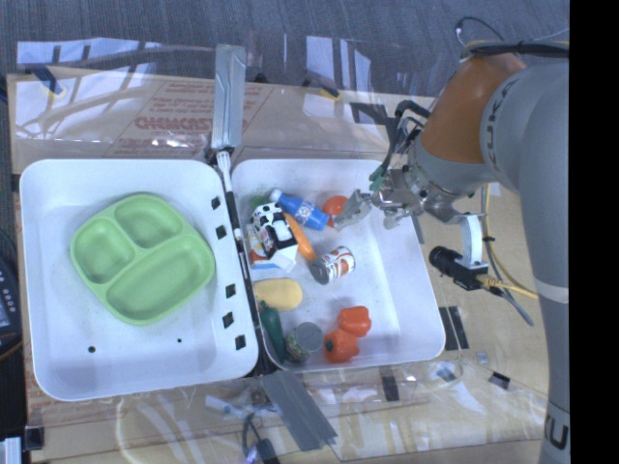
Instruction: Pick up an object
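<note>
Gripper low over the right bin, fingers seemingly parted, unladen, beside an orange toy

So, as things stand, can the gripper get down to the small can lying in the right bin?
Probably yes. The gripper hangs above the right bin, up and right of the can, which lies with bare white floor on its right and nothing on top.

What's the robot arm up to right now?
Gripper over right bin, holding nothing. Small can nearby, toys crowded together. Green plate in left bin.
</note>
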Tool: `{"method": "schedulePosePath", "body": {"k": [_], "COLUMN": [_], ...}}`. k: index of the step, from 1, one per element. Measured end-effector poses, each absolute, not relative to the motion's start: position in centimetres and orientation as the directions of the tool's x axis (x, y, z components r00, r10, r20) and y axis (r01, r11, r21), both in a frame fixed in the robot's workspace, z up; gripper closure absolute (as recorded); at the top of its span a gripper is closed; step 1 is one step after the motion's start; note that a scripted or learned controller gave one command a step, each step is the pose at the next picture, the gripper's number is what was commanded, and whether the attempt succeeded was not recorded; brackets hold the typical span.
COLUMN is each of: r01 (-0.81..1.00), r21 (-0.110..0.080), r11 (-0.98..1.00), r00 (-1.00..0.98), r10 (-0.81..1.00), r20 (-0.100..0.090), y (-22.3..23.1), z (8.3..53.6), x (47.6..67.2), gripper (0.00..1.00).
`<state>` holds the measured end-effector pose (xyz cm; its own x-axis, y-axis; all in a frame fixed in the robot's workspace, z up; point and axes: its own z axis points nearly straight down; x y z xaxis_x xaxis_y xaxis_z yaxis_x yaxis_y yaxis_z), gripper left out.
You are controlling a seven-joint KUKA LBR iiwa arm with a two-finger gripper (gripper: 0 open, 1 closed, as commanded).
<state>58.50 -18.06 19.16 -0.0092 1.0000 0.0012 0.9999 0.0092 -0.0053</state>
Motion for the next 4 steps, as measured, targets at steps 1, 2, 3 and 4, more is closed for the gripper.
{"method": "schedulePosePath", "body": {"k": [1,2,3,4], "r01": [0.995,0.996,0.993,0.994], "r21": [-0.007,-0.002,0.021,0.017], "r11": [0.101,-0.094,-0.113,-0.107], "r00": [-0.101,0.094,0.113,0.107], "r10": [0.995,0.996,0.994,0.994], "r20": [0.003,0.001,0.001,0.0], "y": [-20.9,-13.9,-13.3,-13.2], "z": [9.8,13.1,10.5,11.4], "x": [60.0,63.0,62.4,62.4], "gripper": [0.0,0.0,0.0,1.0]}}
